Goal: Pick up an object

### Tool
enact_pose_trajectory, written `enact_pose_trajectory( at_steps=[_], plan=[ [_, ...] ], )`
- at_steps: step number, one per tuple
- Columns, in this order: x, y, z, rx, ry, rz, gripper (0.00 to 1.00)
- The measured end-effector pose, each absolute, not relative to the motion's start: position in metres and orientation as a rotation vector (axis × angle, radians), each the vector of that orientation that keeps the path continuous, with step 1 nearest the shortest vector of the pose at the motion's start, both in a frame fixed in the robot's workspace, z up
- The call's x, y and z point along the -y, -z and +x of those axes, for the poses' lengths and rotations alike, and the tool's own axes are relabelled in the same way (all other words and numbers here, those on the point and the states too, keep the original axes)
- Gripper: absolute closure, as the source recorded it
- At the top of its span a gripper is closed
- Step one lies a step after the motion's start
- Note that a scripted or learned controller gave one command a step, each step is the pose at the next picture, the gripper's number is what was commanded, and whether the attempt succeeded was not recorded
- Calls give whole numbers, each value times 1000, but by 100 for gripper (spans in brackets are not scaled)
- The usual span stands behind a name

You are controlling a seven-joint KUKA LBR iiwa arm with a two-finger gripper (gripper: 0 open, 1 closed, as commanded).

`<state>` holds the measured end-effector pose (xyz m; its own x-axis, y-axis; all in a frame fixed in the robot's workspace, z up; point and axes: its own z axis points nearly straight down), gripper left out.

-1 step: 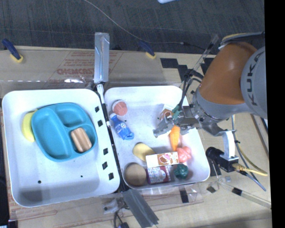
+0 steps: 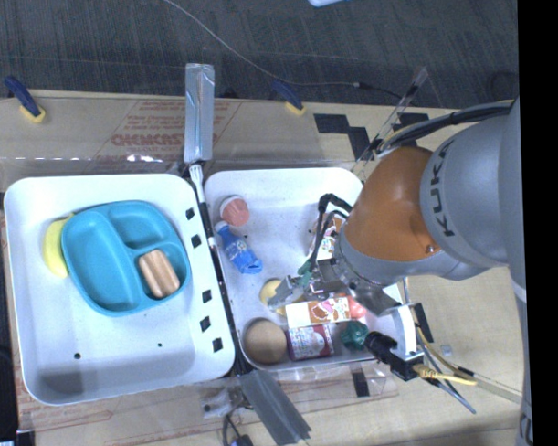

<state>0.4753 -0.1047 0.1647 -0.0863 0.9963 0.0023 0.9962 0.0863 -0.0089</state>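
Over the right bin (image 2: 259, 186), the gripper (image 2: 304, 282) is seen low beside a yellow piece (image 2: 271, 289) just to its left, a carton (image 2: 320, 311) lying crosswise just below; its finger state cannot be told.

The left bin (image 2: 25, 272) holds a blue divided tray (image 2: 115, 246) with a tan bread roll (image 2: 159, 273) lying in its lower right compartment. A yellow thing (image 2: 54, 247) peeks out from under the tray's left edge. Between the two bins a grey metal bar (image 2: 198, 111) stands up from the bench. Blue and yellow clamps (image 2: 25, 98) grip the cardboard sheet (image 2: 120, 132) at the bench's far edge.
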Motion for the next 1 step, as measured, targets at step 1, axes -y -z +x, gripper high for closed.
enact_pose_trajectory(
  at_steps=[1],
  plan=[
    [95,-98,486,2273,25,-2204,0]
  ],
)
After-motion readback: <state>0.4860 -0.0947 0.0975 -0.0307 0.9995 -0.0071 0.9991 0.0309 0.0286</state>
